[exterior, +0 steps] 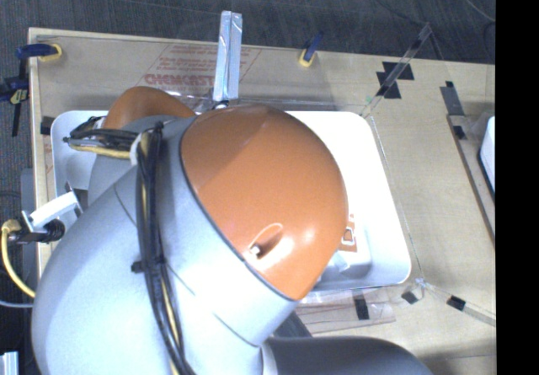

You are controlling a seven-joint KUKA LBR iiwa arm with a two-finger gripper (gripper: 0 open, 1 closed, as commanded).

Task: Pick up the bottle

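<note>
Bottle: hidden from this view; its position cannot be told, as the arm is covering most of the bin.
End effector: lying beneath the arm's body; whether it is wide, narrow or holding anything cannot be told.
Arm (168,264): its grey casing and orange dome (265,196) are filling the centre and lower left, looming close under the camera and overlapping the bin.
Cable (152,222): a black bundle is running down the grey casing, left of the dome.
White bin (375,196): its right wall and far right corner are showing beside the dome; a small orange-marked item (349,237) is peeking out at the dome's lower right edge.
Bench (421,137): pale board is lying around the bin, with blue clamps (310,49) sitting on its far edge.
</note>
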